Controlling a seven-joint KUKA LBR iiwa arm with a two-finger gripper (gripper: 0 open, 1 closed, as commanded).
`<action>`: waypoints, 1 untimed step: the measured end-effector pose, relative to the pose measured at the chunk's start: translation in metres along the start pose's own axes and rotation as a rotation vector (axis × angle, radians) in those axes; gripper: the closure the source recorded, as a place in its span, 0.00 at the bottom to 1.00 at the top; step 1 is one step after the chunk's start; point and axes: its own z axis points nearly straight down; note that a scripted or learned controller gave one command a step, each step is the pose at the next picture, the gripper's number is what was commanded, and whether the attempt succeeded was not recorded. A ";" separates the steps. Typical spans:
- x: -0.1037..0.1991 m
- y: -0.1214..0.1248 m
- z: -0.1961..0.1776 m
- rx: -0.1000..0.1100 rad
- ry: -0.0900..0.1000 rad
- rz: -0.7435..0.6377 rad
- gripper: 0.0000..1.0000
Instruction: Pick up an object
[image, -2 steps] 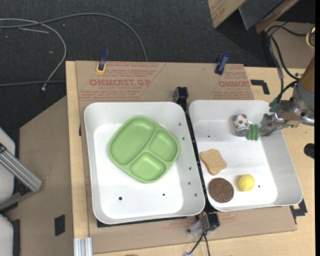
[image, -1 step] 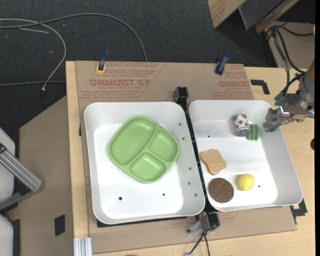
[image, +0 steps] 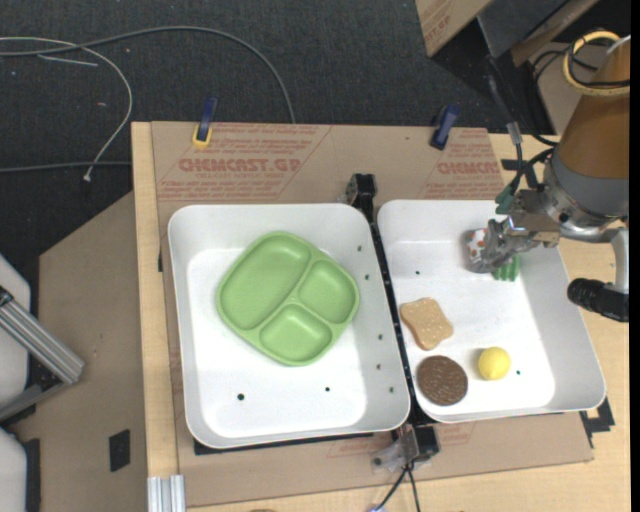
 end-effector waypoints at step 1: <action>0.048 0.013 0.015 0.001 -0.001 0.002 1.00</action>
